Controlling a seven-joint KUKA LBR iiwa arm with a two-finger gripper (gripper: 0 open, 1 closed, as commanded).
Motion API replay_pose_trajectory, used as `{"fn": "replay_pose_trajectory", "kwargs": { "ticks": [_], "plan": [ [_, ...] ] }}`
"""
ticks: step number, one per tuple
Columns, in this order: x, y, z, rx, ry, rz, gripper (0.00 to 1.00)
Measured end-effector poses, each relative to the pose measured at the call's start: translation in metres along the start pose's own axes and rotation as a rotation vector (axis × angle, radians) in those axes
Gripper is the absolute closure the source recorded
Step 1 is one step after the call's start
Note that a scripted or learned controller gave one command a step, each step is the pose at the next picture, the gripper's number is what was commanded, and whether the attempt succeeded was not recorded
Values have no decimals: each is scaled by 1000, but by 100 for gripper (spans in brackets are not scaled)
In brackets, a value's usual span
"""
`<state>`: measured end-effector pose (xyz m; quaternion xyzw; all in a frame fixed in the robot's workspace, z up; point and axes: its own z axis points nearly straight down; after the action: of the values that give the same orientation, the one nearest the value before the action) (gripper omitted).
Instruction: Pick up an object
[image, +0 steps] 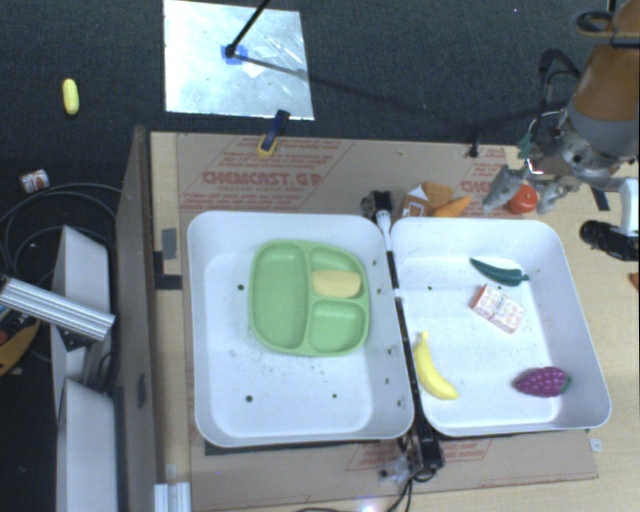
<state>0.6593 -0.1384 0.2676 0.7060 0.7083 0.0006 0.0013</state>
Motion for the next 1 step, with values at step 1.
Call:
{"fn": "replay_pose_trajectory", "kwargs": {
  "ticks": [1],
  "plan": [
    [-58,-7,58,4,-1,6,0]
  ]
}}
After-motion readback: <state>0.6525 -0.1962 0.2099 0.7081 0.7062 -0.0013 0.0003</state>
